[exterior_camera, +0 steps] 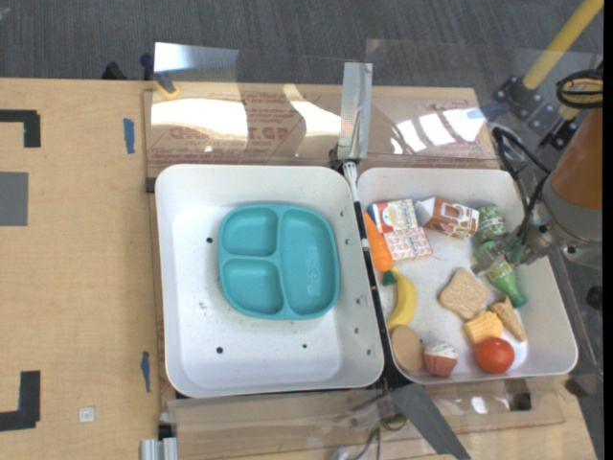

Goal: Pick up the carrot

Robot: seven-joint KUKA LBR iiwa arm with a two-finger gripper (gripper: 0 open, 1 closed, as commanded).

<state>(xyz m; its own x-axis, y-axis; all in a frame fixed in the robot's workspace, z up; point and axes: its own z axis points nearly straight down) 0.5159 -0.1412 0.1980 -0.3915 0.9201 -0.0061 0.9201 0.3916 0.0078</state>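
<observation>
Red tomato (495,355) sits nearest the camera in the right bin (563,353), with a cupcake (442,359) and a tan egg-like piece (407,348) to its left along the front wall. Just behind them: a yellow cheese wedge (484,327), a toast slice (465,293), and a banana (403,302) by the bin's left wall. The carrot (380,249), orange, lies against that same left wall, right behind the banana and touching the printed cartons (406,231) beside it. Another small carton (453,218) lies further back. The gripper (514,253) is down at the right side of the bin among green leafy toys (505,279), well apart from the carrot; can't tell if it's released, clenched or grasping anything. Left bin (182,257) holds a teal divided plate (280,262). Clear plastic panels (287,113) stand behind both bins.
</observation>
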